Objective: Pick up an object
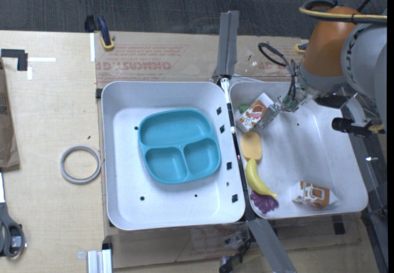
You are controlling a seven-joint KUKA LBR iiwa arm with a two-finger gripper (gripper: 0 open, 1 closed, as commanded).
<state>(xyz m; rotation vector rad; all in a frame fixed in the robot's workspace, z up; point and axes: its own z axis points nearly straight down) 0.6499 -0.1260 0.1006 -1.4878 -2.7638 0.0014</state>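
My gripper [273, 112] reaches down into the back left part of the right bin [335, 149], with the orange band of the arm [326, 44] above it. Its tip lies against the right side of a small white and red carton [252, 115], which leans near the bin's left wall. A bit of green [244, 107] peeks out behind the carton. Nearer the front lie a flat yellow piece [251, 145], a banana [258, 180], purple grapes [265, 203] and an orange and white packet [313, 194].
The left bin [123, 192] holds a blue divided plate [179, 146]. A grey divider post [228, 44] stands between the bins at the back. On the bench at the left lie a tape ring [80, 163] and scissors [9, 236].
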